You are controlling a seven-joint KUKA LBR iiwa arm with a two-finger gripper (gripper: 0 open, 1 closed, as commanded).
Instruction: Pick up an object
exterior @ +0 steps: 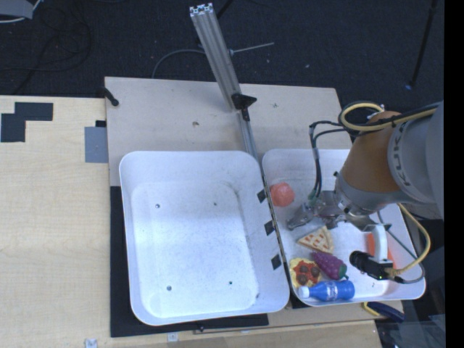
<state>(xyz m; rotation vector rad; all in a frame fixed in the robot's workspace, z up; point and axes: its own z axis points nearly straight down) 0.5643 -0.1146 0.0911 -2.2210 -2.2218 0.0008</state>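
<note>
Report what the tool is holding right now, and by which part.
Nothing is visibly held. The tool hovers low in the right bin, between the red ball and the pizza slice, with nothing seen between its fingers.

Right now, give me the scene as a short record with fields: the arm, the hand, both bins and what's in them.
arm: grey with orange band, reaching in over the right bin
hand: low in the right bin, beside the red ball
left bin: white, shallow
right bin: holds red ball, orange wedge, purple grapes, blue bottle, orange-and-white piece
grasp: nothing seen between the fingers
</note>
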